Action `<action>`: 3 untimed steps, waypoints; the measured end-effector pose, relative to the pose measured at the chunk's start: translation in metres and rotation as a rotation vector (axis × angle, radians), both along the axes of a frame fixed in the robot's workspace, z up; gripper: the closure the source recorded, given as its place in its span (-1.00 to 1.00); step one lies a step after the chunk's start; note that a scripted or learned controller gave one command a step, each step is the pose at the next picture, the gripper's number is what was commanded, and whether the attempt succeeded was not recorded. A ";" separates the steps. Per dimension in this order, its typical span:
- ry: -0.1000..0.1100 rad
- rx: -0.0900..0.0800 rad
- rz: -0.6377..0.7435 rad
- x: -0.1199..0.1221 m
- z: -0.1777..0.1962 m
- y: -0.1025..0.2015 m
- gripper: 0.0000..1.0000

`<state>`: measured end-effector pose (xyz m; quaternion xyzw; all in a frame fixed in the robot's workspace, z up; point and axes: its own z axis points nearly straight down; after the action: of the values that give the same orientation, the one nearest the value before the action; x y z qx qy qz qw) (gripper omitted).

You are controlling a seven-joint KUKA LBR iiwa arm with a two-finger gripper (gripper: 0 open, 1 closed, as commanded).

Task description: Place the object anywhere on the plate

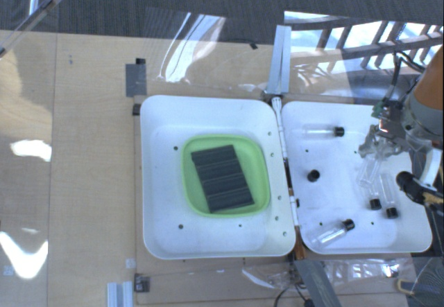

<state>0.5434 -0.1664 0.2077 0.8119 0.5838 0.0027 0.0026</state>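
Note:
A green plate (259, 163) sits in the left bin (159, 160), and a dark grey ridged block (222, 178) lies across its middle. In the right bin (409, 240) lie several clear vials with black caps: one at the back (321, 132), one at the front (333, 231), and two side by side (380, 191) at the right. My gripper (378, 148) hangs over the right side of the right bin, just above the pair of vials. Nothing can be seen held in it.
A loose black cap (313, 176) rests on the right bin's floor near its left side. A metal post (279, 59) stands behind the seam between the bins. The arm's grey body (424, 108) covers the right bin's far right corner.

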 end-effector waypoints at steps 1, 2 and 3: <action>0.004 0.001 0.050 0.010 -0.023 0.087 1.00; 0.001 0.000 0.189 0.030 -0.022 0.153 1.00; 0.001 0.000 0.188 0.030 -0.022 0.153 -1.00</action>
<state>0.5736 -0.0135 0.1856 0.7535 0.6574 0.0025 0.0019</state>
